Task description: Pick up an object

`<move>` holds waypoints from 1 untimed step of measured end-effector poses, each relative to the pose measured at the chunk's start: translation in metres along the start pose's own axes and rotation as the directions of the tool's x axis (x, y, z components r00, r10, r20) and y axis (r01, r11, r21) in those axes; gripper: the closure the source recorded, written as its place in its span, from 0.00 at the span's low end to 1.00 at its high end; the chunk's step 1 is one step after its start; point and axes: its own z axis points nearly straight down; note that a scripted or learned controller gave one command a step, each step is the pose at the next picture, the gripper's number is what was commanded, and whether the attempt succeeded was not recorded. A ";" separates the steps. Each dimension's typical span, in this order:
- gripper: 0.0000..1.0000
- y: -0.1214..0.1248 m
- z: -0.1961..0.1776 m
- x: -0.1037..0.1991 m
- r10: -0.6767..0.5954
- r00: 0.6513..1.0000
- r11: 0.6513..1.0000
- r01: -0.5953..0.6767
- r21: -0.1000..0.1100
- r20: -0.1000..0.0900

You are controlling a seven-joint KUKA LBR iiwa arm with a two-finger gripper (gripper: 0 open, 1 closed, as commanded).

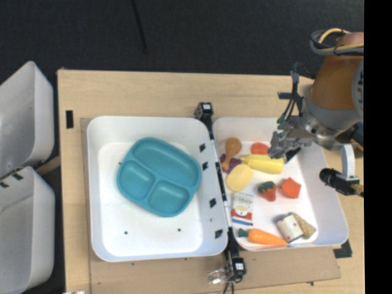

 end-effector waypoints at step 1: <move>1.00 0.002 -0.010 0.062 -0.003 1.000 1.000 0.003 -0.003 -0.002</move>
